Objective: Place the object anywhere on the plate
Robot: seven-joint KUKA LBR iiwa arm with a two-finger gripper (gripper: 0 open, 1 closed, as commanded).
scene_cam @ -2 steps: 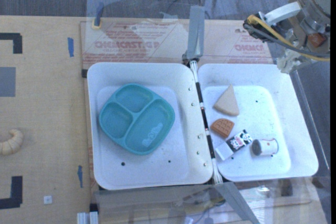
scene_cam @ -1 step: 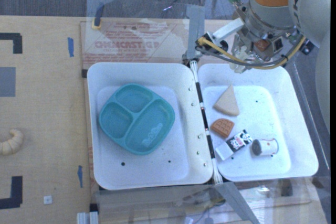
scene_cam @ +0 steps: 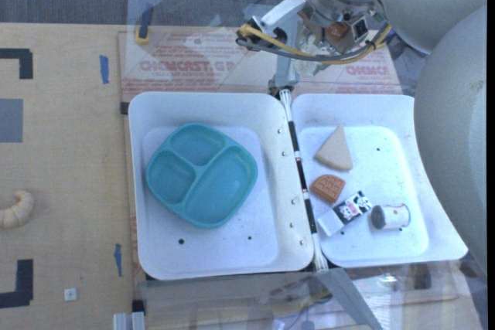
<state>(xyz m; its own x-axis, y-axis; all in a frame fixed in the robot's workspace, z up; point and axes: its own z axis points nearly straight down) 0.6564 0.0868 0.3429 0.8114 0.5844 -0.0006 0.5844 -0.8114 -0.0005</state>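
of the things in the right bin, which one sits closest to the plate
The waffle. It lies by the right bin's left wall, nearest the teal plate; the wedge, carton and cup sit farther right.

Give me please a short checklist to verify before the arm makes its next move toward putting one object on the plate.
1. Plate lies in the left bin, its three compartments bare: ok.
2. Objects within the right bin: wedge, waffle, cow-print carton, small cup all lie there: ok.
3. Wedge stands apart from its neighbours, with room around it: ok.
4. Waffle and carton lie close together, carton near the divider: not ok for an easy pick.
5. Gripper is above the far edge of the bins, not over any object: not ok yet.
6. Gripper fingers open: cannot tell.
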